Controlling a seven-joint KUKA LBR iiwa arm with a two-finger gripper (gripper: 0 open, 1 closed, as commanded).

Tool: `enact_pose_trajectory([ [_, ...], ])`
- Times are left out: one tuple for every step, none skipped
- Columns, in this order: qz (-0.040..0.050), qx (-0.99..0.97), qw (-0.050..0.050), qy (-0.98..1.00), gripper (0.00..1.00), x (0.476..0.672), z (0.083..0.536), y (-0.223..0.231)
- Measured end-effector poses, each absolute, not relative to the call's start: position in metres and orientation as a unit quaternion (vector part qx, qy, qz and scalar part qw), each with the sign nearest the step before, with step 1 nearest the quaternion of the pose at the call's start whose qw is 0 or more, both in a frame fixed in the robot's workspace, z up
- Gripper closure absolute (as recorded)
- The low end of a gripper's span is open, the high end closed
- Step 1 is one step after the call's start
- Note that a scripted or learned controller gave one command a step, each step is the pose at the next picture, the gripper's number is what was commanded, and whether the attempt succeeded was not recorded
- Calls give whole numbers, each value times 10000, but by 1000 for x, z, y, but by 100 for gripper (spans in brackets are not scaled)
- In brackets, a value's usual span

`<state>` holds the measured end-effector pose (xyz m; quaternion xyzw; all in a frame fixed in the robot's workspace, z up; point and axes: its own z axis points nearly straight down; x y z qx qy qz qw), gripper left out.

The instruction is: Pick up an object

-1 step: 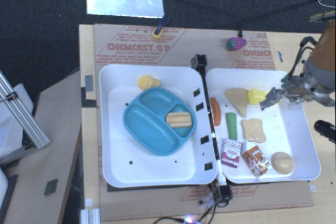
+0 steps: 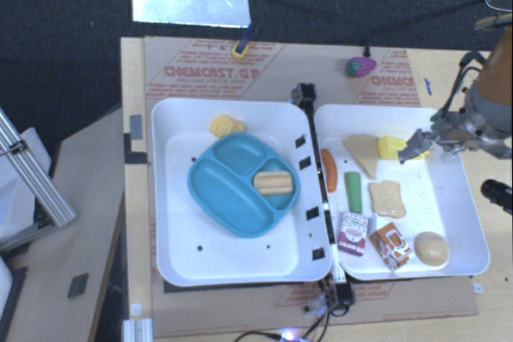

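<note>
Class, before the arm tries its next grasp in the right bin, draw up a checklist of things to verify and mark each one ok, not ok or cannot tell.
1. Gripper over the right bin: ok.
2. A target close by, the yellow piece: ok.
3. Yellow piece free of neighbours: not ok, it touches the tan wedge.
4. Something already held: cannot tell.
5. Blue plate away from the arm: ok, it lies in the left bin.

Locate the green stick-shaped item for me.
The green stick lies in the right bin, near its left wall, between the orange carrot and the toast slice.
</note>
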<state>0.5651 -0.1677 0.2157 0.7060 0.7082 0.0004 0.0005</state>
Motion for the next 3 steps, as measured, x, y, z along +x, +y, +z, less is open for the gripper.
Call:
enact_pose_trajectory([
  [-4,7064,-9,7078,0,564,155,-161],
  [-2,7058,-6,7084,0,572,110,-160],
  [1,7068,1,7074,0,573,84,-159],
])
